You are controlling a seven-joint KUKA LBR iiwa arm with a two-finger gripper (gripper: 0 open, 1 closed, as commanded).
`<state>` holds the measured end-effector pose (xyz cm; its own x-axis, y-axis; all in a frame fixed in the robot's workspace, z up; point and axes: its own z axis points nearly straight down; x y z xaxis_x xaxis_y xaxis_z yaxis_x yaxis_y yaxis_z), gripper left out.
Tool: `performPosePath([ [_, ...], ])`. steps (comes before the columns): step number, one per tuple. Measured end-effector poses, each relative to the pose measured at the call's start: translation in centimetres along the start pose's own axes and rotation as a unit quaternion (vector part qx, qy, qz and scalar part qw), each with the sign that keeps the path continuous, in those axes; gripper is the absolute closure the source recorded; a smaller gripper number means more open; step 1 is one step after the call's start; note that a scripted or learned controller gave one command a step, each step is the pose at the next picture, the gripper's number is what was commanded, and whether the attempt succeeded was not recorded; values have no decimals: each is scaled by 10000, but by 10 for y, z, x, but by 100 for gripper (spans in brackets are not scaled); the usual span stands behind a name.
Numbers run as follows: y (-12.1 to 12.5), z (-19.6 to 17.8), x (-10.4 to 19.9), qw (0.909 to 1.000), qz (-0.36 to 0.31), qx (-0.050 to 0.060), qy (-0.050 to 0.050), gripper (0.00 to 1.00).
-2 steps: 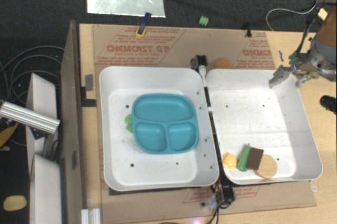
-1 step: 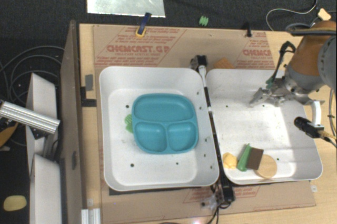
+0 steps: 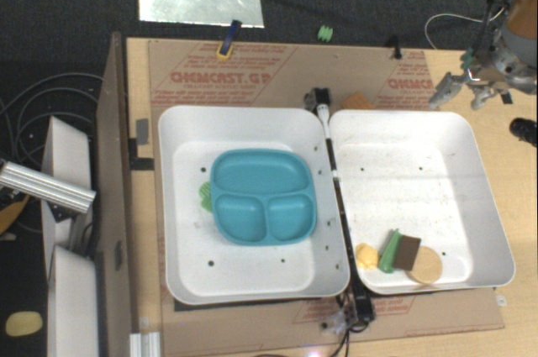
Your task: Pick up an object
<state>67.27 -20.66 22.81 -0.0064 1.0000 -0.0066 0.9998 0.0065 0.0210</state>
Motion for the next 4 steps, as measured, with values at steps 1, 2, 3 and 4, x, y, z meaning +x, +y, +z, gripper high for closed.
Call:
performPosePath([
  [1, -8, 131, 2, 9999, 8, 125, 38, 0],
  [2, -5, 112, 1, 10000, -4, 71, 20, 100],
  [3, -5, 113, 1, 10000, -9, 75, 19, 0],
  [4, -23, 144, 44, 9999, 0, 112, 39, 0],
])
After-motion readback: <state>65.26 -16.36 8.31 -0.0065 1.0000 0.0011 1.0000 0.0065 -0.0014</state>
